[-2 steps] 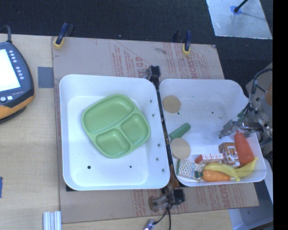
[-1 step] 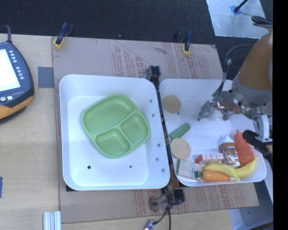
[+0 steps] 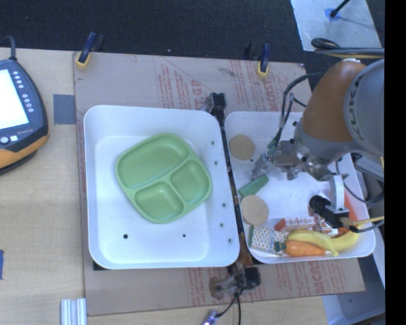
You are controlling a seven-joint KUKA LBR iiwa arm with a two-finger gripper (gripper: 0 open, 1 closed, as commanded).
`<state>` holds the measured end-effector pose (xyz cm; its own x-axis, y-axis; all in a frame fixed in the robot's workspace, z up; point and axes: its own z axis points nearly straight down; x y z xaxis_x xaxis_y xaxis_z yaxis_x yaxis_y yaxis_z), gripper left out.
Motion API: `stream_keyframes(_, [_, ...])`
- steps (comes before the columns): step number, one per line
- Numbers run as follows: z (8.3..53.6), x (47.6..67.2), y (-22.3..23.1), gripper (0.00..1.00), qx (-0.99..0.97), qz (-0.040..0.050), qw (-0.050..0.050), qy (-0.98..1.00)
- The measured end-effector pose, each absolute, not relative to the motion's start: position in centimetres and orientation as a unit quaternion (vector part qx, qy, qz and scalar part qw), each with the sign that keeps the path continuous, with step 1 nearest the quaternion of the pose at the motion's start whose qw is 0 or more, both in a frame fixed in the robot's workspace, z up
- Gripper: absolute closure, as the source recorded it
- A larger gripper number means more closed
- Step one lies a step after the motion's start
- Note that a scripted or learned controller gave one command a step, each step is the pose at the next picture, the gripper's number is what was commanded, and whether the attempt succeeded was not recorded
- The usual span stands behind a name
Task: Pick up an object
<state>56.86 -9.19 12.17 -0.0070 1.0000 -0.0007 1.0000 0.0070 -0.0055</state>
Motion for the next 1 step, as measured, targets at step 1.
stream_keyframes(1, [9.14,58.06,-9.67,0.00,-0.705,0.0028,0.002,-0.709])
